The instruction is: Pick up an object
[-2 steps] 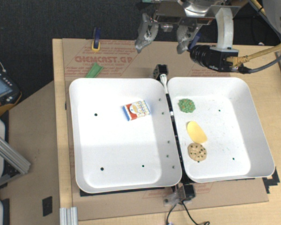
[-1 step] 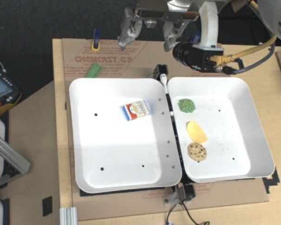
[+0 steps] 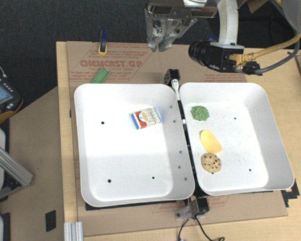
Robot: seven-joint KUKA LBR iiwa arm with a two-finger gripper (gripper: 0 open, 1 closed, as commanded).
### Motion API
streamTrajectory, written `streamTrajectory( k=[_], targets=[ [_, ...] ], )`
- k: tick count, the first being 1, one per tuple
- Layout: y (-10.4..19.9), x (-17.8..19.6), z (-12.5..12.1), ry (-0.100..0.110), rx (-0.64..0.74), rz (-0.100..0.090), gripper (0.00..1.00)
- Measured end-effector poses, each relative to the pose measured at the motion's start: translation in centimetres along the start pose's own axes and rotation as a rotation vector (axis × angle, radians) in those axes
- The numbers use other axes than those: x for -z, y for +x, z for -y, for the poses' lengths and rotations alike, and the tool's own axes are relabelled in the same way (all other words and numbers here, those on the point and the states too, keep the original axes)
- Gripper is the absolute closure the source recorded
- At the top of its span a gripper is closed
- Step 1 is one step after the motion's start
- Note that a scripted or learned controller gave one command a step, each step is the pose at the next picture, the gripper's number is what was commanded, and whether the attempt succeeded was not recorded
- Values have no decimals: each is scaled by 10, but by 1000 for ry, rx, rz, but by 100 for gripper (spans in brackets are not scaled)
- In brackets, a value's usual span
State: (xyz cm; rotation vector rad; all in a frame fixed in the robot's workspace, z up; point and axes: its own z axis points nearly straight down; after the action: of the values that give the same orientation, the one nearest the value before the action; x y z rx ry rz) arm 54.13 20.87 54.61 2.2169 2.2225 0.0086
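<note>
My gripper (image 3: 160, 45) hangs high above the far edge of the bench, behind the gap between the two bins, with nothing between its fingers. In the left bin (image 3: 90, 185) a small red, white and blue box (image 3: 146, 118) lies toward the far right part. Along the left side of the right bin (image 3: 271, 149) lie a green round piece (image 3: 200, 113), a yellow oval piece (image 3: 210, 141) and a brown speckled cookie (image 3: 211, 162), in a row from far to near.
A green strip (image 3: 100, 75) and a blue and yellow clip (image 3: 103, 43) lie on the cardboard sheet behind the left bin. Black clamps (image 3: 171, 77) hold the bins together at the far and near ends of the seam.
</note>
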Motion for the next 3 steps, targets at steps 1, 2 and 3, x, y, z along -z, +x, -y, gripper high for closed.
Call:
streamTrajectory(
  k=[1,2,3],
  targets=[
    [0,-1,0,1,0,1,0],
    [1,10,0,-3,1,-1,100],
    [1,10,0,-2,1,0,0]
  ],
)
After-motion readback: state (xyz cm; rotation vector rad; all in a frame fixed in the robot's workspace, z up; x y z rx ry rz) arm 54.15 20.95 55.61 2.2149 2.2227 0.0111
